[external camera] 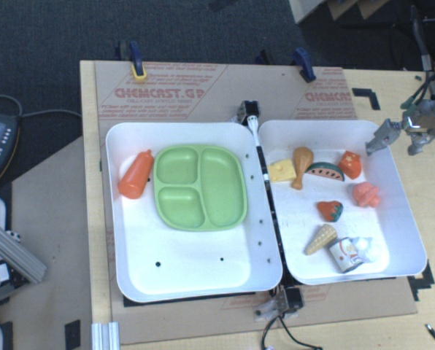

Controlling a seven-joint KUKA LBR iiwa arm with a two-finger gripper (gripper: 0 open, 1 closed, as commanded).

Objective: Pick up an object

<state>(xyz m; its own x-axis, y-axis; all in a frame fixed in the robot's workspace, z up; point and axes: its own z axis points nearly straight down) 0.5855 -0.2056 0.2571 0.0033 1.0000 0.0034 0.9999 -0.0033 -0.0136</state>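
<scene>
My gripper (397, 140) hangs over the far right edge of the right bin (400, 228), open, with nothing between its fingers. Below and to its left, toy food lies in that bin: a red-orange piece (351, 164), a watermelon slice (325, 170), a chicken drumstick (301, 165) and a yellow cheese wedge (281, 170). Nearer the front are a pink piece (366, 194), a strawberry (330, 210), an ice cream cone (320, 239) and a small white carton (350, 254). The red-orange piece lies closest to the gripper.
The left bin (188, 268) holds a green divided plate (201, 187) and an orange bottle (136, 174) by its left wall. Blue clamps (136, 55) pin the bench board at the back. A raised rim (265, 195) divides the two bins.
</scene>
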